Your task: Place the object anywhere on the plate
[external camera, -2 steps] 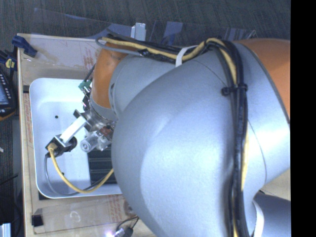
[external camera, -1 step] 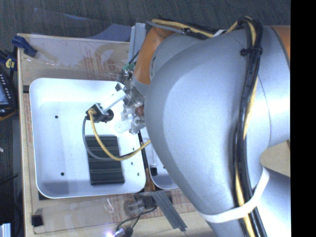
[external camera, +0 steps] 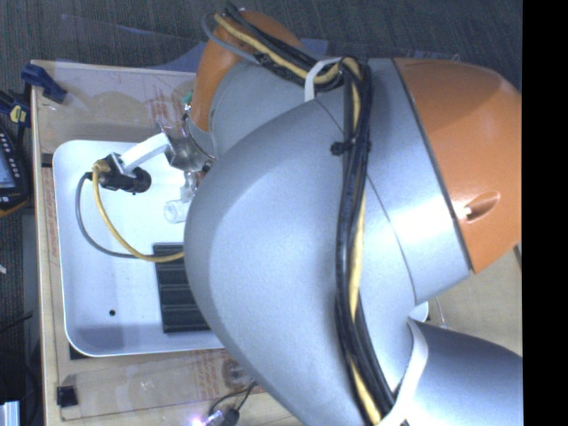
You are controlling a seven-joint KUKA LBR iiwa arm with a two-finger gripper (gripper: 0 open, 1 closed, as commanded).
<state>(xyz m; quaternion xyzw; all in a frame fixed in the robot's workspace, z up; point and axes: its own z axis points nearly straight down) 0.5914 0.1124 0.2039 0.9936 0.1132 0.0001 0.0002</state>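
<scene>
My grey arm (external camera: pixel 355 238) with its orange band covers most of the view from the right. The gripper (external camera: pixel 185 152) hangs over the back right part of the left white bin (external camera: pixel 71 238), and the wrist hides much of it. A small clear object (external camera: pixel 174 209) lies on the bin floor just below the gripper. I cannot tell whether they touch. A black ribbed block (external camera: pixel 180 293) lies on the bin floor nearer the front, partly under the arm.
A yellow and grey cable (external camera: pixel 99 229) loops across the bin floor from a black plug (external camera: pixel 124 181) on a white bracket (external camera: pixel 145 153). A wooden bench edge (external camera: pixel 44 344) frames the bin. Dark gear (external camera: pixel 11 162) sits at the far left.
</scene>
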